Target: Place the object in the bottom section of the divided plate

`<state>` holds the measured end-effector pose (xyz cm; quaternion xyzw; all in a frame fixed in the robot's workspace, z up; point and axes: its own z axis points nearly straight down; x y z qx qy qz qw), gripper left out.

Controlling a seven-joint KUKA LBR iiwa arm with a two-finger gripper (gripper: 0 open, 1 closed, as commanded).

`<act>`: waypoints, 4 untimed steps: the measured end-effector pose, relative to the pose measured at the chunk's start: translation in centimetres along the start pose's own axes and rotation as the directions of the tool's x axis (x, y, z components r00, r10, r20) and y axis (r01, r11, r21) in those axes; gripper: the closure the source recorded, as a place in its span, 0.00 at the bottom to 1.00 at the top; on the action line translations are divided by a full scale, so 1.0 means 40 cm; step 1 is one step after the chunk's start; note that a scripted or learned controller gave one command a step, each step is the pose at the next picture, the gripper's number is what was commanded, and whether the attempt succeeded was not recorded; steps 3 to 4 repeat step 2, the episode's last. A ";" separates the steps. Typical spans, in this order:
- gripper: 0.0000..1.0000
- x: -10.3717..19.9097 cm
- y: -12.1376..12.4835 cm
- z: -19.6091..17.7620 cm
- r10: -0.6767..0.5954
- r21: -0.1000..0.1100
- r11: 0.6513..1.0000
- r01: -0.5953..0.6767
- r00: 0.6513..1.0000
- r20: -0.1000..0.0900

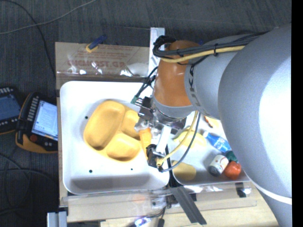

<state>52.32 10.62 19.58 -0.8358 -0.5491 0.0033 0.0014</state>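
grey arm (246, 93) angled down over yellow divided plate (111, 129); end effector (150, 143) state unclear

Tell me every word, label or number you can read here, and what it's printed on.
Nothing reads clearly.
Clear bag above the left bin: reddish print that seems mirrored, too blurred to read.
Handheld screen left of the bench: lit display, text too small.
Blue bottle in the right bin: label unreadable.
Yellow plate: no markings.
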 end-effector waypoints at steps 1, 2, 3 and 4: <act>0.00 0.000 0.001 0.000 0.001 0.000 1.000 -0.001 1.000 0.000; 0.00 0.097 0.195 -0.095 -0.081 -0.003 0.997 0.081 0.997 -0.002; 0.00 0.097 0.195 -0.095 -0.081 -0.003 0.997 0.081 0.997 -0.002; 0.00 0.097 0.195 -0.095 -0.081 -0.003 0.997 0.081 0.997 -0.002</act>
